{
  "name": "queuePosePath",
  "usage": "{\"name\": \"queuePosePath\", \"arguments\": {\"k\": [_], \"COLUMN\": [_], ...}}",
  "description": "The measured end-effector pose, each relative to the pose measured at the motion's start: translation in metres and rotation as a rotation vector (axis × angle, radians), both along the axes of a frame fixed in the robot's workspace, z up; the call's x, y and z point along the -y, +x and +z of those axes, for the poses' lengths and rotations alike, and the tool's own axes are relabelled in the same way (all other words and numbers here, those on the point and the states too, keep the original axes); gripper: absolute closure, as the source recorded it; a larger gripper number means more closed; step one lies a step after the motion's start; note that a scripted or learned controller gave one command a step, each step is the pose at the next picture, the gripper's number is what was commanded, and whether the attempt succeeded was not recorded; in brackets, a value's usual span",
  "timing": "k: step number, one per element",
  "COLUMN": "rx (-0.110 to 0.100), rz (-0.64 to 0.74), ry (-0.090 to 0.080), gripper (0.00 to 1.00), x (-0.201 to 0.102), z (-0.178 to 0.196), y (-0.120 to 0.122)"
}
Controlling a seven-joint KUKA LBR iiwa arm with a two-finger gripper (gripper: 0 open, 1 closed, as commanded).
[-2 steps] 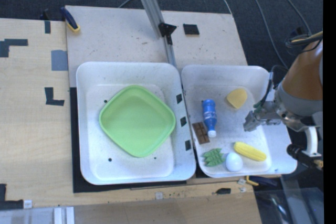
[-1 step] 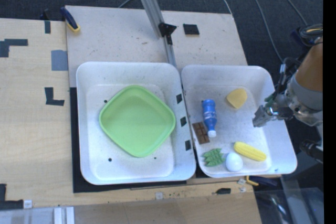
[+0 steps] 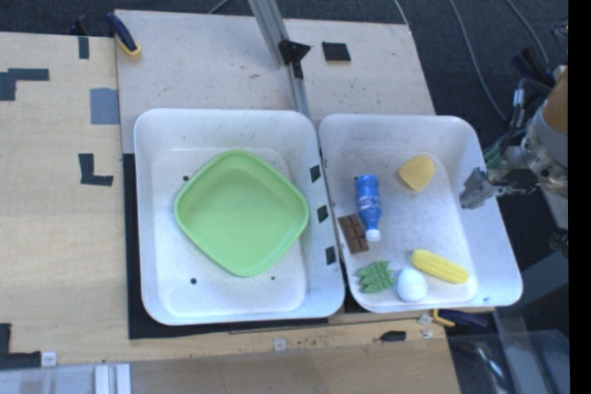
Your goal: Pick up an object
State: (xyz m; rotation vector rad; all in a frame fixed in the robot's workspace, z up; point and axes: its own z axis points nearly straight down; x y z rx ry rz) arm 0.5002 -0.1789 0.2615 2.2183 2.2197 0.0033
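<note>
White egg (image 3: 412, 285) beside corn (image 3: 440, 267); jaws (image 3: 476, 189) at right bin (image 3: 462, 136) rim, state unclear.

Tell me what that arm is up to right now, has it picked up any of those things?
Gripper at right bin's right rim, nothing held. Blue bottle, corn cob, egg lying untouched. Path clear.

Even, bright overhead light washes the white bins (image 3: 148, 138) pale; shadows beneath objects are faint. The frame is soft and slightly blurred, worst toward 3 o'clock.
</note>
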Motion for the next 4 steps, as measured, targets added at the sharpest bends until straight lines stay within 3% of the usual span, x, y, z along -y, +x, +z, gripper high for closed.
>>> {"name": "queuePosePath", "arguments": {"k": [4], "rx": [-0.005], "rz": [0.003], "ry": [0.002], "gripper": [1.0], "x": [-0.205], "z": [-0.022], "y": [0.008]}}
